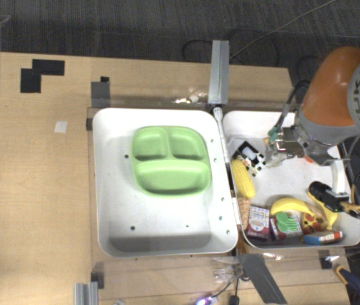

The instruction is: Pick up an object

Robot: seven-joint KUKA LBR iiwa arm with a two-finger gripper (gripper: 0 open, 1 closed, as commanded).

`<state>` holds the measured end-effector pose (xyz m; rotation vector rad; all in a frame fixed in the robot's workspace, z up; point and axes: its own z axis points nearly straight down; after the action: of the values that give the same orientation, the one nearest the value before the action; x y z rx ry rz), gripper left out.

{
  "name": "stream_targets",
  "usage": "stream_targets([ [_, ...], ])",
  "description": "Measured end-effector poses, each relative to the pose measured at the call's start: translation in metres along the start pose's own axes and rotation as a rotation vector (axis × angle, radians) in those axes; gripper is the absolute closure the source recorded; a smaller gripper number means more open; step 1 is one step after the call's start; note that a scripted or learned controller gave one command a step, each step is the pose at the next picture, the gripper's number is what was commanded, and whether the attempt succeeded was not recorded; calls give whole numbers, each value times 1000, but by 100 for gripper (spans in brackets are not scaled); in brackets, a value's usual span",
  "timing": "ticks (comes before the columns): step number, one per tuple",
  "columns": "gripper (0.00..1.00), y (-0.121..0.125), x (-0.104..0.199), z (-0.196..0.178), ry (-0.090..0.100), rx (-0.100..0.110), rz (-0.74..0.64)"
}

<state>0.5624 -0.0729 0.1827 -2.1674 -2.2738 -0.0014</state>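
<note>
Yellow corn cob (243, 177), bumpy, lengthwise.

2 bins (103, 189). 1 green tray (170, 159). 1 corn cob (242, 176), 1 banana (294, 206), 1 marker (322, 237), 1 black-white block (248, 154), maybe 2 snack packs (259, 221), cluttered there.

We could not tell how the gripper (265, 159) stood, for it was small and blurred against a black-and-white object (246, 152). The arm (341, 97) was cut off at the right edge and hid part of the right bin (243, 121).
</note>
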Motion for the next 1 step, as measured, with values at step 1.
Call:
stream_targets([
  [1, 0, 0, 0, 0, 0, 0, 0],
])
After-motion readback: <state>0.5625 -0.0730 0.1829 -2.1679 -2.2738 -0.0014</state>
